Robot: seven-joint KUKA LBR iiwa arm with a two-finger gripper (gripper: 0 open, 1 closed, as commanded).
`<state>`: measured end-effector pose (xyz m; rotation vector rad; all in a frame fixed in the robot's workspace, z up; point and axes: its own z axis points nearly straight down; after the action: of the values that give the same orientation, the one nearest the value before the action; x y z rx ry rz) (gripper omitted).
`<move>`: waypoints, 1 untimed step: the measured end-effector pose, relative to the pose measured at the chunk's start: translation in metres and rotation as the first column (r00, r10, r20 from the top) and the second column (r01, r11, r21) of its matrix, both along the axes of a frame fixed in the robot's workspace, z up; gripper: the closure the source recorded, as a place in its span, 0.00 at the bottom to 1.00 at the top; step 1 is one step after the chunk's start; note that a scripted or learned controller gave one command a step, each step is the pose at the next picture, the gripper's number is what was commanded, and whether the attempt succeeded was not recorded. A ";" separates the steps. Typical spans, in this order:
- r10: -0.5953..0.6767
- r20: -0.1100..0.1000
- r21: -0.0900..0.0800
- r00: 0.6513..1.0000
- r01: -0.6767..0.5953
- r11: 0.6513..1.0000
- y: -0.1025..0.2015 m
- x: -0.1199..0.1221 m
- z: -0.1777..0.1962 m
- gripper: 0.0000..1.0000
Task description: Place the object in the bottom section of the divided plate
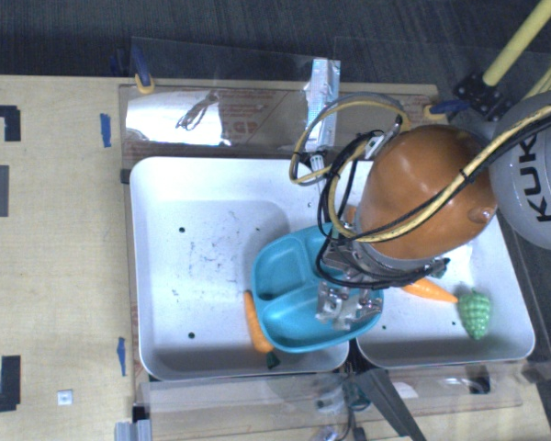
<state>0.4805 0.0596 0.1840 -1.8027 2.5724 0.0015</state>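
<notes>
Gripper over the plate's lower section; placement unconfirmed.

Left bin (pixel 193 246): a carrot (pixel 256 323) lies on the bin floor, touching the lower left rim of the blue divided plate (pixel 289 283), outside it. The plate's upper sections look bare. The gripper (pixel 344 309) sits low over the bottom section, under the orange wrist; whether it is parted, closed or holding anything, I cannot tell. Right bin (pixel 510 338): a second carrot (pixel 430 291) and a green knobbly toy (pixel 476 314), just beside each other. Judgement: which object is meant is unclear; nothing visibly rests in the bottom section, so placing and withdrawal remain.
</notes>
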 end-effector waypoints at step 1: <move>0.002 0.003 0.002 1.000 -0.002 1.000 0.001 0.001 0.001 0.00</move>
<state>0.4810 0.0610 0.1848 -1.8032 2.5673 0.0008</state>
